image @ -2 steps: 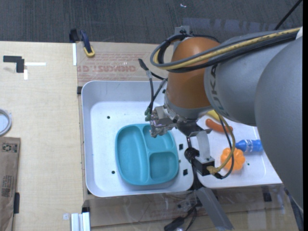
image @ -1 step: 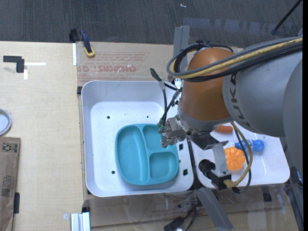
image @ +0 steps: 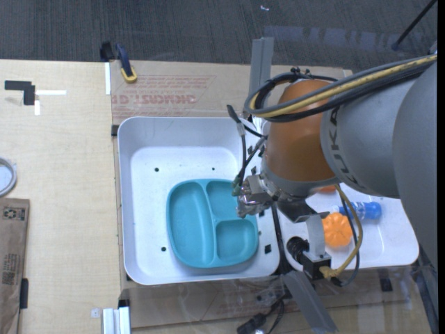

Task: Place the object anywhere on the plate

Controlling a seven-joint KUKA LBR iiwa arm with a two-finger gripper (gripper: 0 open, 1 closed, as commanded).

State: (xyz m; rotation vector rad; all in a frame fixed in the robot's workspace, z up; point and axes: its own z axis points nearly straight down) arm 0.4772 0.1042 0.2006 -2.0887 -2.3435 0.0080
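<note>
Gripper [image: 247,202] sits low over the left bin [image: 139,186], at the right edge of the blue divided plate [image: 208,225], above its upper right compartment. Finger opening cannot be told from this angle; wrist and cabling block it, and nothing can be made out between them. Contact with plate unclear. Orange object [image: 338,229] lies in the right bin [image: 389,245], just beside a clear bottle with blue cap [image: 363,211], well apart from the plate
</note>
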